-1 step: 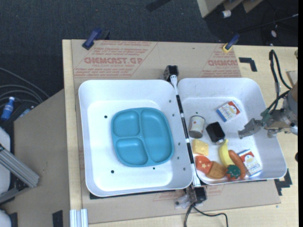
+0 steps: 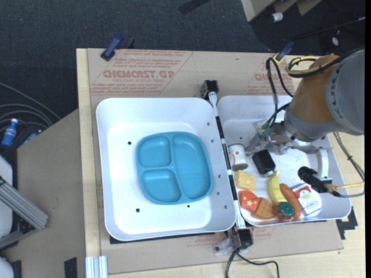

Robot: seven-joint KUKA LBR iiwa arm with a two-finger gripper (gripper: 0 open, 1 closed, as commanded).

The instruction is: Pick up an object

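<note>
Sitting on a counter (image 2: 168, 68) of pale board printed with red lettering: two shallow white bins side by side. Lying in the left bin (image 2: 113, 155): a blue divided plate (image 2: 174, 167) with three compartments, resting flat near the middle.

Reaching in from the right over the right bin (image 2: 243, 106): the grey arm (image 2: 348, 91) with its orange band (image 2: 310, 97), bending down towards the bin's upper middle. Hanging at its end: the pincer (image 2: 268, 136), low over the bin floor, near the bin's centre; cannot tell whether spread or pressed together, the metal parts there being too small and cluttered to read.

Crowding the lower half of the right bin, just below and beside the pincer:
- a small black block (image 2: 264, 161), lying tilted just under the pincer, contact impossible to judge;
- a small can (image 2: 237, 156) with a brown-and-white label, lying against the bin's left wall, left of the pincer;
- a yellow banana (image 2: 275, 187), below the black block;
- a pale yellow wedge like cheese (image 2: 246, 182);
- a red-orange toy piece (image 2: 250, 202) beside a tan one (image 2: 264, 208);
- a hot dog toy (image 2: 290, 199), with a green bit at its lower end;
- a red-and-white packet (image 2: 309, 199) at the lower right.

Nothing showing between the pincer's tips.
</note>
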